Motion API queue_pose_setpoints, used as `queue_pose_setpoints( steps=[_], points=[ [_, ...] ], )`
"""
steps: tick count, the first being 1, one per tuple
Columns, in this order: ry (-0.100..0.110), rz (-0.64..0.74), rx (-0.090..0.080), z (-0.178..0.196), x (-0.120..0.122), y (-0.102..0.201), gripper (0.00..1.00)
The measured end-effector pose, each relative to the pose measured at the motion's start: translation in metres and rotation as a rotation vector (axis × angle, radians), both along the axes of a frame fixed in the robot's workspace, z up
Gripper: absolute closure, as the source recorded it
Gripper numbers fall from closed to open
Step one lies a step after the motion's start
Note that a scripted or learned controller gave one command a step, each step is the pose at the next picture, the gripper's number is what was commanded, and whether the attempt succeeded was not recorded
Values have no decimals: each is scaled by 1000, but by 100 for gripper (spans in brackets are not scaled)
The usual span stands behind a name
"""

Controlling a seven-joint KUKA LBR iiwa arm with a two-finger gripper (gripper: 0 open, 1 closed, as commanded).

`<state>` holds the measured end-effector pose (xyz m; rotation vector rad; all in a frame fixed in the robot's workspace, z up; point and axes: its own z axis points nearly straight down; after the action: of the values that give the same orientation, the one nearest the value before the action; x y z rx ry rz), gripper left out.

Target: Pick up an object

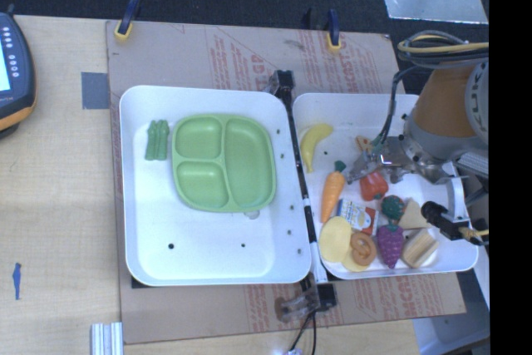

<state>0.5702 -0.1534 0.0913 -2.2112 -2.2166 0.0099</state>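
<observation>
While the arm (449, 108) reaches in from the right, two white bins are counted on the table (58, 204), side by side on a brown cardboard sheet (249, 54) printed with faint red lettering too small to be read.

Left bin (141, 245): one green three-compartment plate (224, 162), lying flat near the middle; one dark green ridged vegetable piece (156, 140) just beside the plate's left edge.

Right bin (332, 116): toy foods are crowded toward the near side. Counted: one yellow banana (313, 142) at the far left corner; one orange carrot (332, 192) below it; one red piece (373, 185); one green-topped item (392, 206); one purple grape bunch (389, 242); one pale yellow disc (336, 239); one brown ring-shaped piece (362, 246); one bread-like piece (420, 248); one wedge of pale cheese (412, 213); one small printed packet (357, 215), its label illegible.

The jaws (376, 164) are seen low over the right bin, directly above the red piece; whether they are parted or closed, or hold anything, cannot be told.

Two blue-and-yellow clamps (126, 19) are noted on the cardboard's far edge. One handheld pendant (12, 71) lies at the table's left edge.
</observation>
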Motion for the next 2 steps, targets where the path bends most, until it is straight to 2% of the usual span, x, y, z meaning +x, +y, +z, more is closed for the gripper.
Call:
queue_pose_setpoints(
  steps=[1, 2],
  points=[
    [-7, 2, -4, 11, 4, -2, 100],
    [-6, 3, -4, 11, 4, -2, 0]
  ],
)
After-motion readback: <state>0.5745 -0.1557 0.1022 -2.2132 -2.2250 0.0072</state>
